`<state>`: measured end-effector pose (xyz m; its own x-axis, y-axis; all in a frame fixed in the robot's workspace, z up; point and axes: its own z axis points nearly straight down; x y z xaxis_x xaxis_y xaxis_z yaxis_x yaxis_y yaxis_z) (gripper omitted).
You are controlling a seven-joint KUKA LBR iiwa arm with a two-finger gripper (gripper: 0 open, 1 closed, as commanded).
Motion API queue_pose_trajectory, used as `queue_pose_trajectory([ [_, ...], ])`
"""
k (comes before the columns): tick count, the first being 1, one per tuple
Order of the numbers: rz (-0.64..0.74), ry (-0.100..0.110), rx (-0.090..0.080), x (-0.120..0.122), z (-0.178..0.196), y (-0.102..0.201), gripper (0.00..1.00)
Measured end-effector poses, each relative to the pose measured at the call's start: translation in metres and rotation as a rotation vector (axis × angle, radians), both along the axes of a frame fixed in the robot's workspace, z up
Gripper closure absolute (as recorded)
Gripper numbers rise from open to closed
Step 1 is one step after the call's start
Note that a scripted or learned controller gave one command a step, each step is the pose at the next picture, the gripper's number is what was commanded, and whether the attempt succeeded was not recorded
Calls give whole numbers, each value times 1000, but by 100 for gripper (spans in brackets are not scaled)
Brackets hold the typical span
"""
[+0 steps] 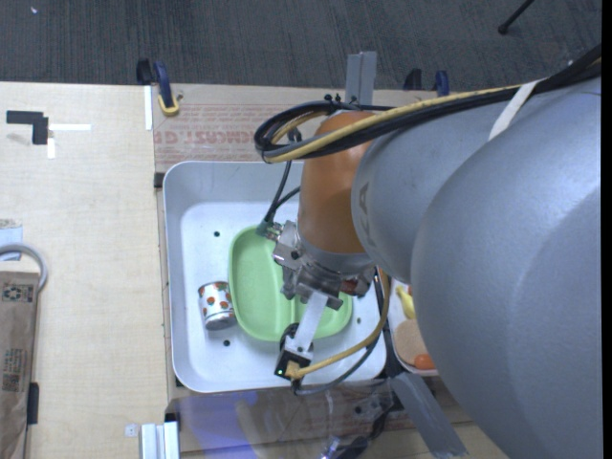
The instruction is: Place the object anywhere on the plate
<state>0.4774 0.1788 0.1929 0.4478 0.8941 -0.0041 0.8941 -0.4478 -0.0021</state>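
A light green plate [253, 280] lies in the left white bin [182, 256]. Just off the plate's left rim, a small white can with red dots [217, 304] lies on the bin floor, very close to the rim. My gripper [314, 290] hangs over the right part of the plate, seen from above under the orange-banded wrist. Nothing shows in its grasp, and the wrist hides the plate's right side.
The big grey arm covers most of the right bin, where a yellow thing [406, 302] and an orange thing [419, 357] peek out beside it. A brown paper bag [17, 333] lies on the bench at far left.
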Motion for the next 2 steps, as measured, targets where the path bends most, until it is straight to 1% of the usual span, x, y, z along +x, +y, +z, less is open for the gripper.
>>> queue_pose_trajectory([
  [1,-190,1,0,0,-40,-39,100],
  [2,-35,0,0,55,-2,-107,100],
])
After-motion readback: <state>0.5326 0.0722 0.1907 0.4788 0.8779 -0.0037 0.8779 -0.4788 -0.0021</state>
